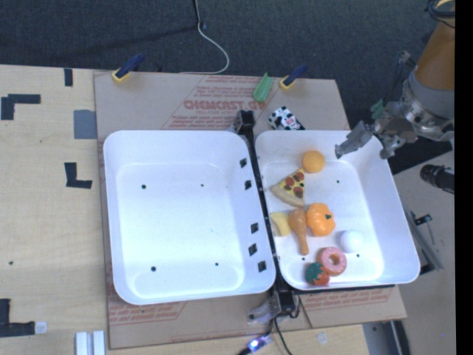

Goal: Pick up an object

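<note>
Left bin point(118, 198) carries no objects; nothing to pick there. All candidates sit in the right bin point(384, 198), running from its divider side outward: a pizza slice point(290, 188) near the middle, a pale yellow piece point(279, 223) below it, an orange drumstick-shaped toy point(298, 229) touching a small pumpkin point(320, 219), and, toward the near rim, a strawberry point(316, 274) tucked against a pink donut point(332, 260). An orange ball point(313, 161) lies apart near the far end, and a white ball point(350, 239) sits just right of the pumpkin. A black-and-white cow toy point(283, 118) lies outside the bins on the cardboard, beyond the far rim. Step in hand, judged: approach only; no object is lifted or contacted. The gripper point(367, 140) hangs over the far right corner of the right bin, above its rim, with the arm point(436, 58) reaching in from the right. Fingers point(349, 146) look spread apart, one prong toward the bin interior and one nearer the wrist, with nothing between them and nothing touched: released and empty. Next move, as I read it: travel leftward and down over one isolated item. The orange ball is the nearest and stands clear of its neighbours, so it seems the easiest target; the clustered drumstick and pumpkin risk a double contact or a glancing miss.
</note>
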Controlling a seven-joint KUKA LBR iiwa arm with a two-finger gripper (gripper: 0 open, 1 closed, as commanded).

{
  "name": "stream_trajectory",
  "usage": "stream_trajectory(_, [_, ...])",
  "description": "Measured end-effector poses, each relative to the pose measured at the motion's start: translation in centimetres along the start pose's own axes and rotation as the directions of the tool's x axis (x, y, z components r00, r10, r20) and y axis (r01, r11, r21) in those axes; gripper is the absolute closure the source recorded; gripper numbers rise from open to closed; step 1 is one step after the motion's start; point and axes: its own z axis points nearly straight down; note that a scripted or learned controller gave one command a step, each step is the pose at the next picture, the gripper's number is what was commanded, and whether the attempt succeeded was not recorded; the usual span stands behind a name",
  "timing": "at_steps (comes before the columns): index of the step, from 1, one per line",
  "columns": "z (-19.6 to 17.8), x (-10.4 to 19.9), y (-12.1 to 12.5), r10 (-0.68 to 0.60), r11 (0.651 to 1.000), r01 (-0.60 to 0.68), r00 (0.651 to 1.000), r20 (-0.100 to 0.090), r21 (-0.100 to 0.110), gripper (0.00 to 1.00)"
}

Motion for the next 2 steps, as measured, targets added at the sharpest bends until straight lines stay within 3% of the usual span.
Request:
stream_trajectory(1, [14.1,-0.1,-5.2,0.003,1.0,-0.002,1.0,-0.004,0.016,0.0])
stream_trajectory(2, [19.9,6.1,-11.3,-0.002,1.0,0.002,1.0,-0.003,0.006,0.0])
